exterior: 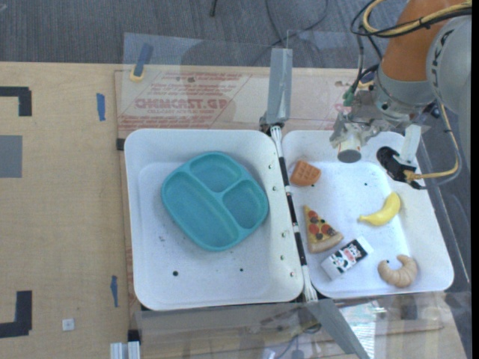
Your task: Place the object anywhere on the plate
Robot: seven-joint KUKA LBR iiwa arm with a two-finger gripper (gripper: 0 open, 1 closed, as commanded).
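Observation:
A teal plate (pixel 215 200) with three compartments lies in the left bin (pixel 150 275). In the right bin (pixel 430 256) lie an orange waffle piece (pixel 304 173), a pizza slice (pixel 320 229), a yellow banana (pixel 382 210), a small black-and-white carton (pixel 345 258) and a croissant (pixel 398 270). My gripper (pixel 348 144) hangs over the far part of the right bin, right of and beyond the waffle piece. I see nothing between its fingers. It is well apart from the plate.
A raised divider (pixel 288 223) separates the two bins. A grey upright post (pixel 280 88) stands behind the divider. Cables (pixel 397 167) trail from the wrist over the right bin's far right corner. A wooden bench top (pixel 60 200) extends left.

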